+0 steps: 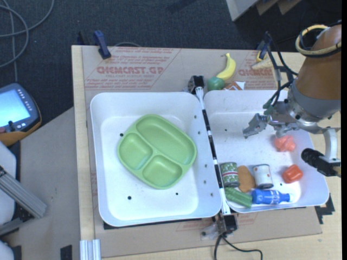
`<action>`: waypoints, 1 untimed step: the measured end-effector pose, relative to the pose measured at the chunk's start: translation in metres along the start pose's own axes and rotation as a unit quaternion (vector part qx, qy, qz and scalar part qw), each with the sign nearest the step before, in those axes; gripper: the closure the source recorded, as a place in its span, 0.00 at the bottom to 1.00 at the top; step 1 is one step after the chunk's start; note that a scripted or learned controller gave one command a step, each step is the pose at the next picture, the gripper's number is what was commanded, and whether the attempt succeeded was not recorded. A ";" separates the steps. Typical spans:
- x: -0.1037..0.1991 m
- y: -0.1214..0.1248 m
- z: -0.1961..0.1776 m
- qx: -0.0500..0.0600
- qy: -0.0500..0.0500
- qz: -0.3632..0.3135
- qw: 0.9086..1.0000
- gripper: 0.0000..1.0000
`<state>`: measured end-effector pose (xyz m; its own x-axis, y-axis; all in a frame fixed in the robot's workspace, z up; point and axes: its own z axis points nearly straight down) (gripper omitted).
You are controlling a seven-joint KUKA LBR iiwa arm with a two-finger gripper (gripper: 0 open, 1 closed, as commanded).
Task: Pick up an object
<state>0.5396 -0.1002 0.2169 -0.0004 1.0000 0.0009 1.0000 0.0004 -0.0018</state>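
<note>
Objects for picking lay in the right bin (233, 110): the gripper (255, 128) hung above its bare floor with fingers apart and nothing between them. Just beside it sat a pink piece (284, 143), an orange one (293, 173) nearer the front, then cans (262, 173) and a blue bottle (269, 197). A green divided plate (157, 151) filled the left bin (108, 118).

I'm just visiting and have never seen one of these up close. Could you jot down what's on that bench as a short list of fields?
Left bin: green divided plate
Right bin: blue bottle, two small cans, orange pieces, pinkish piece
Outside the bins, far edge: banana
Arm: over the right bin
Gripper: nothing between its fingers
</note>
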 end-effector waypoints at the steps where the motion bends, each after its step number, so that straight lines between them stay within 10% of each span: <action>1: -0.056 0.033 0.027 -0.002 -0.002 0.002 1.000 0.00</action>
<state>0.5726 -0.1561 0.1900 0.0038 1.0000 -0.0036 1.0000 -0.0038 0.0024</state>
